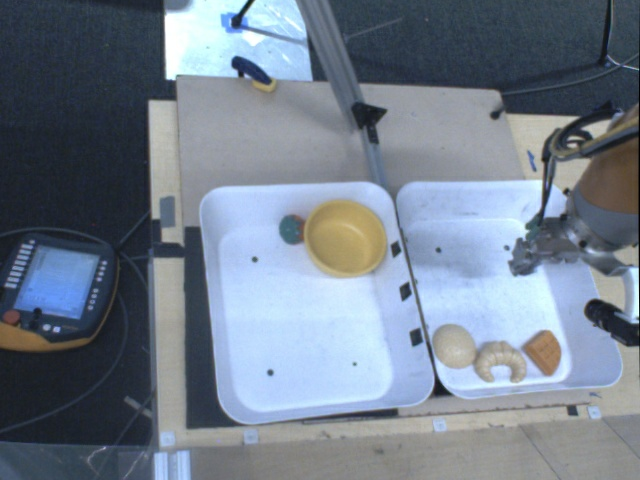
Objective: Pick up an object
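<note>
Croissant (501, 360), bun (454, 346), waffle piece (543, 351): right bin (470, 213) near edge. Yellow bowl (345, 237), green ball (291, 229): left bin (300, 368) far edge. Gripper (522, 259) above right bin, nothing held; jaw state indeterminate. Step: approach. Next: descend toward near-edge items.

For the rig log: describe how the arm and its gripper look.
The arm is grey with an orange-tan band above the wrist. Dark cables loop over its top. The gripper is small, dark grey metal. A black cylindrical part juts out lower right.
</note>
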### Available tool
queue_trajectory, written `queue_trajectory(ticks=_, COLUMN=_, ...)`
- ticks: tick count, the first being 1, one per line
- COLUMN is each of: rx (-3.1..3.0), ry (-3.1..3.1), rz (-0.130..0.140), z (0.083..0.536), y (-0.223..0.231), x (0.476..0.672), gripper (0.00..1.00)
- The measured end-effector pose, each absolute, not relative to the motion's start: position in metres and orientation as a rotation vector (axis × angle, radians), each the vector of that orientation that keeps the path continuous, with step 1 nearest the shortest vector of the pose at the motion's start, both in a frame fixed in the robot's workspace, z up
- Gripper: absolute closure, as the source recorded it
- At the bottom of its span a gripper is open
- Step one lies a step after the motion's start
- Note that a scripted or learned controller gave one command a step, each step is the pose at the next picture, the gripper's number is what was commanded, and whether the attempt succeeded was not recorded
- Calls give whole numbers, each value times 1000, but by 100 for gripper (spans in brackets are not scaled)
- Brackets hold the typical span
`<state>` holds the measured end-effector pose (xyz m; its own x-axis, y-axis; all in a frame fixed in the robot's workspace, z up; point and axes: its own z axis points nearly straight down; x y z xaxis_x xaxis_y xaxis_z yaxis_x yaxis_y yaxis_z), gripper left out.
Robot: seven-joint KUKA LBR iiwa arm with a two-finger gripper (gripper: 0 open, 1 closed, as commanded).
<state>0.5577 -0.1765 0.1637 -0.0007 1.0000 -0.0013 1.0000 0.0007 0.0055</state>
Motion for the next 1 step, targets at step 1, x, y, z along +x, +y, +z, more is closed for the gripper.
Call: queue_trajectory(ticks=1, rx=2217, ry=2219, rz=4, z=218, y=-185, x=564, gripper=100)
